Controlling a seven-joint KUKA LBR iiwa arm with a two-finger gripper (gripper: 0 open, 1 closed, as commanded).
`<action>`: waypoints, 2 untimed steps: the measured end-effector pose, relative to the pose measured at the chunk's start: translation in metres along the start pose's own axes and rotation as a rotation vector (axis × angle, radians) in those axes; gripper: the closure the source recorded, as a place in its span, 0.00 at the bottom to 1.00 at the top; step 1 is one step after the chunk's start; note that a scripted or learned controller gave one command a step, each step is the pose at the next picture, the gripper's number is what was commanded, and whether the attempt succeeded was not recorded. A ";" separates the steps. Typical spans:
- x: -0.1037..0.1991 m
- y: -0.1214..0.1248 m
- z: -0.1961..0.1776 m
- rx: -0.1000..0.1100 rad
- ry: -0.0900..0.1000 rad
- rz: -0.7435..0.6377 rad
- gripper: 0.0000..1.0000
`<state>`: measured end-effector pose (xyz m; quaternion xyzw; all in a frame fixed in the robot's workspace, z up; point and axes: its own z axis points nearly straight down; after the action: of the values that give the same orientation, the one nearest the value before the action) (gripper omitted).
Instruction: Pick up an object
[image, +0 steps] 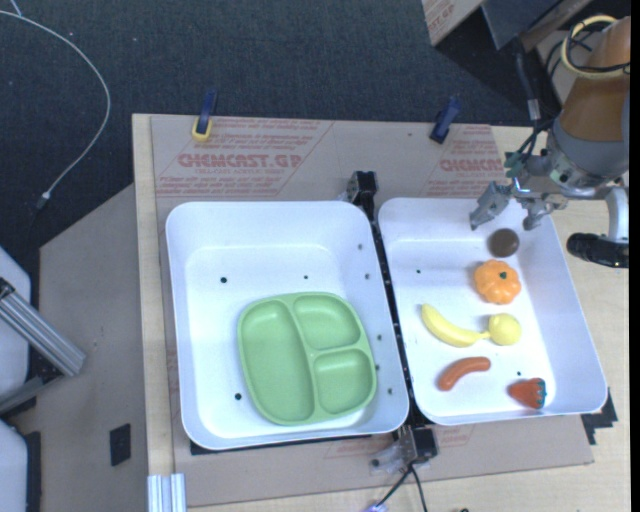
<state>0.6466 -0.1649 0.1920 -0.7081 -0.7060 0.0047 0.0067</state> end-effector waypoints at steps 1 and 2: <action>0.001 0.003 -0.010 -0.016 -0.003 -0.003 0.00; 0.004 0.004 0.033 -0.011 -0.002 -0.005 0.00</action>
<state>0.6498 -0.1607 0.1591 -0.7066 -0.7077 0.0016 0.0021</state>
